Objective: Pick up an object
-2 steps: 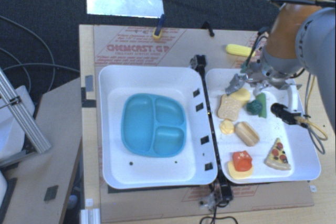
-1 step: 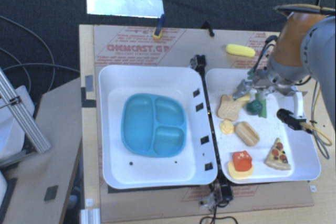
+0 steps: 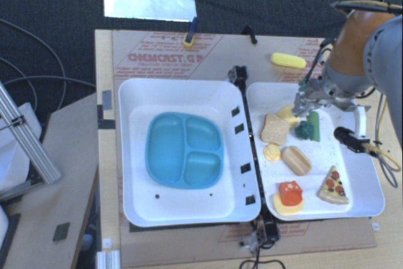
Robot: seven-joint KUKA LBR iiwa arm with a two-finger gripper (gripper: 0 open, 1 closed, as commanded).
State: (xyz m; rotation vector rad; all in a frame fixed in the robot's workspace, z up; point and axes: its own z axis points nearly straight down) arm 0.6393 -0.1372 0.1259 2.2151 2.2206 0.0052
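Observation:
My gripper (image 3: 305,108) hangs low over the back of the right bin (image 3: 368,201), reaching in from the right. Just below its tip lie a green toy piece (image 3: 314,125) and a dark teal lump (image 3: 305,131). A tan bread slice (image 3: 274,128) lies to its left, with a pale yellow piece (image 3: 288,113) partly hidden under the gripper. Further forward are a small yellow round (image 3: 271,152), a brown bun (image 3: 296,159), a red block on a yellow base (image 3: 289,196) and a pizza slice (image 3: 333,186). I see nothing between the fingers.
The left bin (image 3: 135,198) holds a blue divided plate (image 3: 184,149). A yellow toy (image 3: 288,60) lies on the bench behind the right bin. A black-tipped part of the arm (image 3: 347,138) overhangs the bin's right side.

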